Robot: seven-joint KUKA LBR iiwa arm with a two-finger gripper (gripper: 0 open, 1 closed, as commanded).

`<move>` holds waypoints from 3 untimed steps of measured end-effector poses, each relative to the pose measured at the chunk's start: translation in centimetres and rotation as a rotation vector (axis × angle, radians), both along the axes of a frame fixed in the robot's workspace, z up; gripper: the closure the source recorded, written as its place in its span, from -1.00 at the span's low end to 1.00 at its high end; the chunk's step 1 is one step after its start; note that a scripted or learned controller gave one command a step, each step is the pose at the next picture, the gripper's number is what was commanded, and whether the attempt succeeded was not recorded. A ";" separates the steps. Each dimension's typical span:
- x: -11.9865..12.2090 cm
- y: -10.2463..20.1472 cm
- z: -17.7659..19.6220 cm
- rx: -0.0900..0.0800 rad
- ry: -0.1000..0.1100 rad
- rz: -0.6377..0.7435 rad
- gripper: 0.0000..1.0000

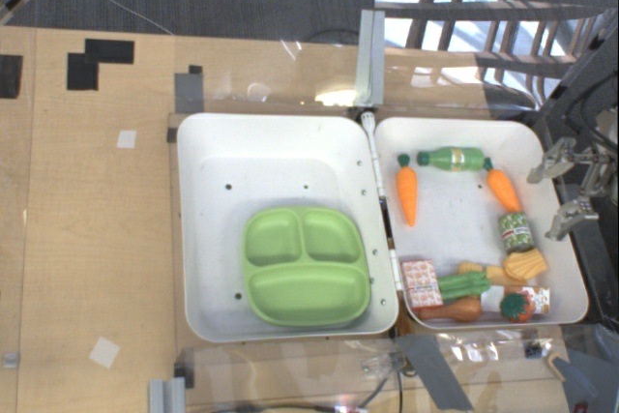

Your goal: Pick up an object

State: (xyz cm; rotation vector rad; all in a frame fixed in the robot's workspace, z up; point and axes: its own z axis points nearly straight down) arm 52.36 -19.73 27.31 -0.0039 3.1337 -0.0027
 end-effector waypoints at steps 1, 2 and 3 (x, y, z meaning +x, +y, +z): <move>2.7 -0.7 -17.6 0.001 0.003 0.149 -1.00; 9.7 -0.7 -18.5 0.001 -0.001 -0.024 -1.00; 7.7 1.1 -18.4 0.001 -0.004 -0.062 -1.00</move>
